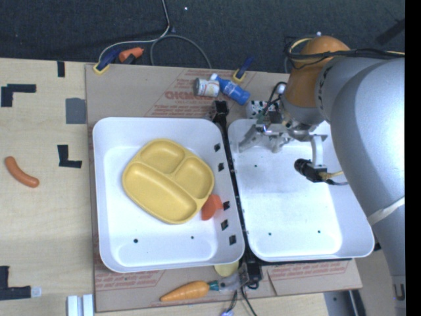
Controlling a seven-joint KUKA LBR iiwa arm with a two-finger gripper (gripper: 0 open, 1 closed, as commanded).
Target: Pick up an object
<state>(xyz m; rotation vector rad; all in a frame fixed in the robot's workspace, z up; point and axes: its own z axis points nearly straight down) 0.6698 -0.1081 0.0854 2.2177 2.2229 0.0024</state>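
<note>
Carrot lies on the counter at the near edge, below the left bin. That bin holds a yellow plate with an orange piece touching its right rim. Gripper sits at the right bin's far edge; whether it's open, I cannot tell. Bottle lies beyond.

Plastic, board and painted metal on a pale wood bench

The two white bins look like smooth, faintly glossy plastic; the yellow divided plate is smooth plastic with a soft sheen. Under the bins lies matt brown cardboard with printed lettering, on a pale wood-grain bench top. The arm has a satin grey painted shell and a glossy orange band. The backdrop is dark, rough fabric.
</note>
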